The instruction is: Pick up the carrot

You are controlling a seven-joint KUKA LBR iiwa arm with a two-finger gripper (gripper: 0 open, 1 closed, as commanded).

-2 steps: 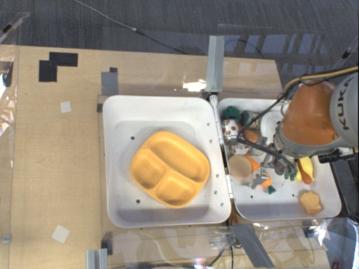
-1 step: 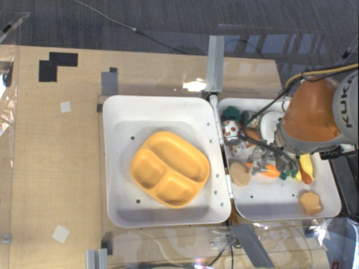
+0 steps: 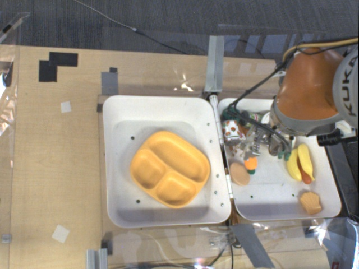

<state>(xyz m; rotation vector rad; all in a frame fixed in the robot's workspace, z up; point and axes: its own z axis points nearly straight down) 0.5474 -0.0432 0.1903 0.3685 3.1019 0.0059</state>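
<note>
1. You have the KUKA arm (image 3: 314, 88) reaching in over the far right part of the right bin (image 3: 269, 203), its orange band covering that bin's far right corner.
2. The left bin (image 3: 118, 206) carries a yellow divided plate (image 3: 170, 168) lying near its middle.
3. In the right bin, a banana (image 3: 298, 162) lies near the right edge, its length running from far to near, and a tan bread-like piece (image 3: 310, 202) sits in the near right corner.
4. A flat pinkish-tan round item (image 3: 240, 174) rests by the bin's left edge, with a small red-and-white piece (image 3: 231, 130) farther back along that edge.
5. The gripper (image 3: 263, 142) hangs below the wrist over the middle of the bin's far half; you cannot tell from this blur of metal and cable how its hand is set.
6. The carrot (image 3: 251, 165) is the small orange stub with a green end, just beside the round item. It lies from the gripper toward the near-left, close by. Its long axis is too short to read.
</note>
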